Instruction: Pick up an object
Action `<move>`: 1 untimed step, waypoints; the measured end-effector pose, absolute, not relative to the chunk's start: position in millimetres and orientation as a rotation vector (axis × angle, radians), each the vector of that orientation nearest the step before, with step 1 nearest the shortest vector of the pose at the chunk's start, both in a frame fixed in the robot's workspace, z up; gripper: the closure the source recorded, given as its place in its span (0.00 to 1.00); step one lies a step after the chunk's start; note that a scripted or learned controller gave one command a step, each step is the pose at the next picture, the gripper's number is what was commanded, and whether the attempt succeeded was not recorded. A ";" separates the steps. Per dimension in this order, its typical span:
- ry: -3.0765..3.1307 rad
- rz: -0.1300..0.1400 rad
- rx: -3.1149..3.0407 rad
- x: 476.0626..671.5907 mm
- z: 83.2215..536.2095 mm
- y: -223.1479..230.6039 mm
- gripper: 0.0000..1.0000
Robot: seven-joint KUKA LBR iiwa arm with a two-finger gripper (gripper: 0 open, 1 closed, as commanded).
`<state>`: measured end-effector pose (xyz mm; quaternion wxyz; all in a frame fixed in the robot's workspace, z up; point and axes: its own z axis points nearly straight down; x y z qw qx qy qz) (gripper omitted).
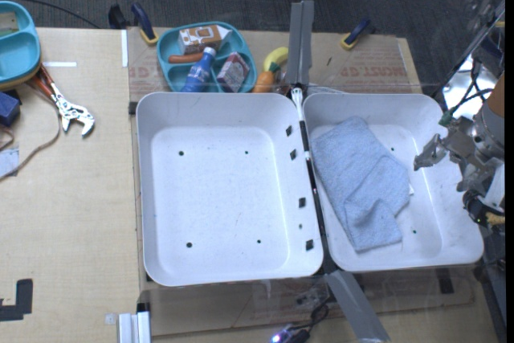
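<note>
1. The only thing worth grabbing is the grey cloth (362, 181). It's lying folded and a bit rumpled on the floor of the right bin (450, 241), well off to the left of the fingers (438, 147) as the camera has it, with a strip of bare bin floor between the two.

2. The fingers are seen at the right rim of that bin, one dark tip poking out toward the cloth. Nothing is held between them. How far they're spread can't really be told from this angle, so that's left as unknown.

3. The step in hand looks like the approach, so the pick itself isn't started yet. A better result would probably be had if the fingers were brought over the thick folded part near the lower end of the cloth, where layers are stacked, rather than the flat thin corner.

4. Cloth is floppy, so a pinch straight down into a fold should be favoured; a shallow graze would likely just drag it.

5. Edges: the bin's right wall is right beside the fingers, and the divider (303, 149) between the two bins is touched by the cloth's far side. Care should be taken at both.

6. Open room: the left bin (161, 173) has plenty of bare floor, and the clutter on the counter (72, 205) is well apart.
</note>
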<state>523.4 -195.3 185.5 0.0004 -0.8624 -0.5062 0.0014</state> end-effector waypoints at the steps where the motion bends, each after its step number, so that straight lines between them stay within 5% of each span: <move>1: -1.792 0.004 -2.581 570.0 272.6 -199.4 0.00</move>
